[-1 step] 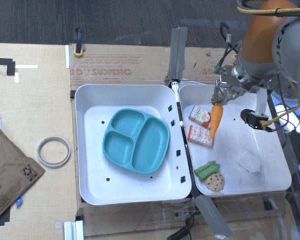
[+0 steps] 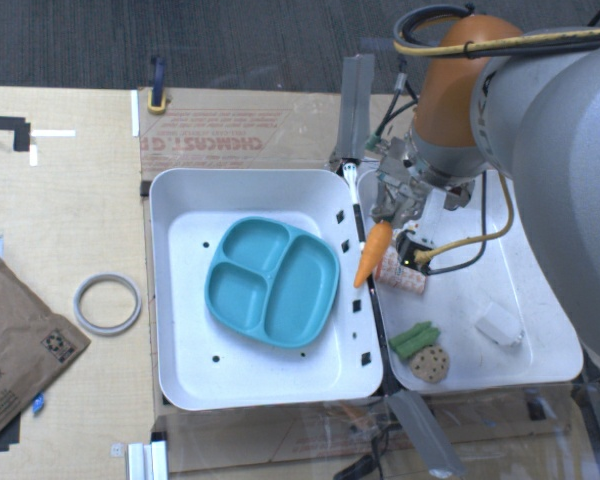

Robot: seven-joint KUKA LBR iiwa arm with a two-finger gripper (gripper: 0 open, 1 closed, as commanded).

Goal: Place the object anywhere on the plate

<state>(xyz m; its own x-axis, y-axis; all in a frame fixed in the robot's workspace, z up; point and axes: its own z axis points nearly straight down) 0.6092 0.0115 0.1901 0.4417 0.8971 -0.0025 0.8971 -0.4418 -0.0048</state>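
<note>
**Carrot lifted near the divider, plate not yet reached**

Above the divider [image 2: 363, 258] between the two bins, you had the carrot [image 2: 371, 254] hanging tip-down from the gripper [image 2: 392, 211]. Its thick end sat up between the fingers, so the pincer read as clenched on the carrot; the narrow orange tip pointed down and slightly toward the plate side of the divider.

Plate: the teal three-compartment plate [image 2: 273, 282] lay in the left bin [image 2: 170, 268], well on the far side of the divider from the arm. All three compartments showed bare teal. Nothing of the carrot overlapped it.

Carrot against divider: roughly over it, perhaps a touch on the right-bin side at the top. Height above the bins could not be judged from this slanted view.

Right bin [image 2: 540, 358], on the arm's side of the divider, held the leftovers: a small pink-and-white cylinder [image 2: 400, 273] just beside the carrot's lower half, a green piece [image 2: 413, 339] and a speckled brown cookie [image 2: 429, 364] near the front corner, and a pale white item [image 2: 500, 326] farther from the divider.

Progress, as a judgement: pick looked done, carry about halfway. What remained for you was the crossing from the divider to over the plate, the lowering, and the release. Any compartment would satisfy the task.

Watch point: the carrot hung long and tilted, so its tip might clip the divider rim on a low crossing.
</note>
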